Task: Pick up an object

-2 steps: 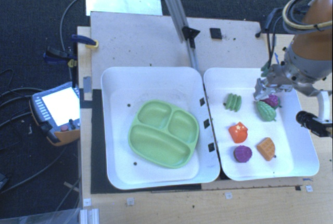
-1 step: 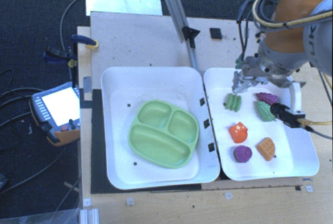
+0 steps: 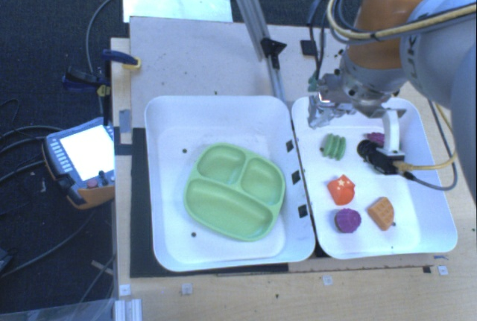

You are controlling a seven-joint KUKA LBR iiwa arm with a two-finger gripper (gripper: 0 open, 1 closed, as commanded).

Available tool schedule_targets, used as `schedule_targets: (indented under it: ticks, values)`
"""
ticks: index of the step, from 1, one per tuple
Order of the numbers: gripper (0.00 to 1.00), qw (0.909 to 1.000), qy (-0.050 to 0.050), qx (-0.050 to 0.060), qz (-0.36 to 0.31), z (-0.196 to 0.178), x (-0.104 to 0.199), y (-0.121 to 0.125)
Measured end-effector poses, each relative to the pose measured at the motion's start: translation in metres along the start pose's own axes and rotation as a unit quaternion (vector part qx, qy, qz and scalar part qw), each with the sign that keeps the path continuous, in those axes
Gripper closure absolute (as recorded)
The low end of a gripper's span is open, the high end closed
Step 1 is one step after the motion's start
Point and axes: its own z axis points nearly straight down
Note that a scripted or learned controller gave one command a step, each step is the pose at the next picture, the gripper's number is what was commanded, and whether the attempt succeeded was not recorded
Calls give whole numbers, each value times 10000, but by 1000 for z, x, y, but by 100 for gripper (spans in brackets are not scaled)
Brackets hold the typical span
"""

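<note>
The right bin [image 3: 440, 230] holds a green ridged piece [image 3: 333, 146], an orange-red piece [image 3: 340, 190], a purple round piece [image 3: 347, 220] and a tan-orange wedge [image 3: 381, 213]. A magenta piece [image 3: 376, 138] peeks out behind the black part of the arm's tooling. My gripper [image 3: 322, 117] hangs over the bin's far left corner, just above and left of the green piece. Nothing shows between its fingers.
The left bin [image 3: 168, 163] holds a light green divided plate [image 3: 235, 191]. A metal pole [image 3: 250, 3] slants down to the bins' far edge. A yellow cable [image 3: 432, 163] trails across the right bin. A teach pendant [image 3: 82, 161] lies off the bench at left.
</note>
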Motion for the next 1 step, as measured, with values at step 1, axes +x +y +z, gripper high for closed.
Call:
schedule_targets:
  ticks: [1]
  values:
    - [100, 10000, 7, 0, -9, 3, 62, 8]
